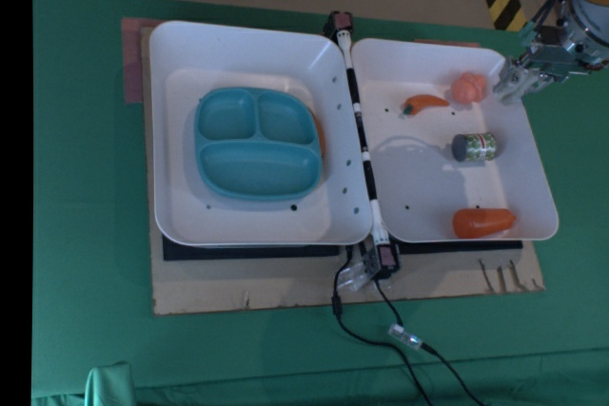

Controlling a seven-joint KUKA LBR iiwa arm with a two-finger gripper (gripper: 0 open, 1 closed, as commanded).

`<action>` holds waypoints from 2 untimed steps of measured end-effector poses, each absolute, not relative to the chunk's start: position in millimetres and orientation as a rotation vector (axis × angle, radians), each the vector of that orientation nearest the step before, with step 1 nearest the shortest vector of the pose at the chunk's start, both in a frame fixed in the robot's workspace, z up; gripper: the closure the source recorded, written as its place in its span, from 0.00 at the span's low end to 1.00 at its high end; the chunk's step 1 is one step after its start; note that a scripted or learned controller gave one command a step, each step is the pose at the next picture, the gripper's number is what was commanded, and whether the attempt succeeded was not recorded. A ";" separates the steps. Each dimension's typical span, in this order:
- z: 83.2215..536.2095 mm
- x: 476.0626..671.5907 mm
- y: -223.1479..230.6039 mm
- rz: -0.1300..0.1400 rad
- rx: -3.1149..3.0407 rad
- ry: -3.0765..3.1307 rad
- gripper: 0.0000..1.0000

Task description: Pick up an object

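Two shallow white bins sit side by side on a green-covered desk (pixel 86 204). The left bin (pixel 171 52) holds a teal divided plate (pixel 257 144). The right bin (pixel 533 195) holds four small things: a pink rounded toy (pixel 468 87) at about one o'clock in the bin, a small orange carrot-like piece (pixel 423 103) just to its nine o'clock, a little can (pixel 475 147) lying on its side near the centre, and a larger orange piece (pixel 483 222) at five o'clock.

The pink toy looks light and possibly soft, best pinched across its round middle; the can would likely roll, so it should be gripped across its sides.

The tool (pixel 514 83) hangs at the bin's upper right rim, at three o'clock of the pink toy and near it. Nothing sits in it; whether it is spread or closed I cannot tell.
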State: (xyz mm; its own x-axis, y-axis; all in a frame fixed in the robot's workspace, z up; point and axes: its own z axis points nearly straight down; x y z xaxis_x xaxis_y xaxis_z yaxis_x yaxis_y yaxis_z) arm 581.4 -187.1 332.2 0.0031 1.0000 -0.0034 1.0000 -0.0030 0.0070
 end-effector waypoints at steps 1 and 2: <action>324.7 661.8 -187.6 0.001 2.220 2.213 1.00; 309.9 596.2 -187.3 0.000 2.222 2.212 1.00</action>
